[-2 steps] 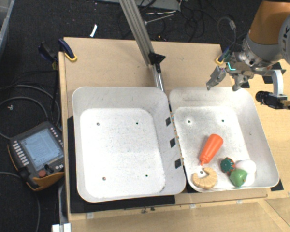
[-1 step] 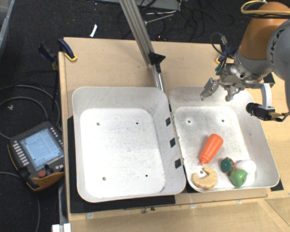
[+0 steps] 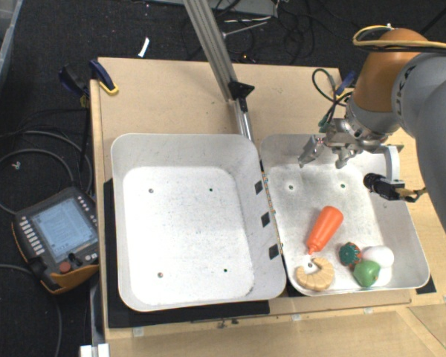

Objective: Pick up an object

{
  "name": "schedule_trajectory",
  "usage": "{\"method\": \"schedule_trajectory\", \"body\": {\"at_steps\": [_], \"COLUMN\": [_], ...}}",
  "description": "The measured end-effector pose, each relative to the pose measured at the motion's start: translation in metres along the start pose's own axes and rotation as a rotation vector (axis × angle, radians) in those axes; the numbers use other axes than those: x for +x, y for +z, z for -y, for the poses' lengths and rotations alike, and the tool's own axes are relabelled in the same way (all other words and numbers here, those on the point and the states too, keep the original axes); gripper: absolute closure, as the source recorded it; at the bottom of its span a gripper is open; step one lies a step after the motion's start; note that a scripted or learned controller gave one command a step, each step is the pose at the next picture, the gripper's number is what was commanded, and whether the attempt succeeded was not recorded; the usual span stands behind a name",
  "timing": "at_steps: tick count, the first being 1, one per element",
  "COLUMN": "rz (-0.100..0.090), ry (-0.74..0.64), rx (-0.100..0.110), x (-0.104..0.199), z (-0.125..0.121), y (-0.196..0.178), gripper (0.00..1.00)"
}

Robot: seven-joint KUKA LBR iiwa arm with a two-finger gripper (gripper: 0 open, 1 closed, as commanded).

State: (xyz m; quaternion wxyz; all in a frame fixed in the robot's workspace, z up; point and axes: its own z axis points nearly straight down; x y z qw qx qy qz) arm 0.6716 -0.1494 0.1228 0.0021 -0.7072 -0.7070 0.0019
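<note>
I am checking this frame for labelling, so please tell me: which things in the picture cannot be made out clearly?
- Gripper, camera view: small, seen from above; whether it is open or shut cannot be told.
- White object, right bin corner: partly covered by the green object; its shape is unclear.
- Dark teal object: too small to identify.
- Arm: cut off by the right edge.

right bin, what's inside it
In the right bin: an orange carrot, a tan cookie-like piece, a small teal item, a green item and a white one partly hidden behind it.
</note>
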Motion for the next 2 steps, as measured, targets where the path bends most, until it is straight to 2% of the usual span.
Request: {"method": "schedule_trajectory", "body": {"at_steps": [1, 2], "rz": [0.001, 0.002], "ry": [-0.002, -0.002], "rx": [-0.003, -0.008], "x": [0.001, 0.001], "z": [0.000, -0.001], "y": [0.029, 0.016], "gripper": [0.00, 1.00]}}
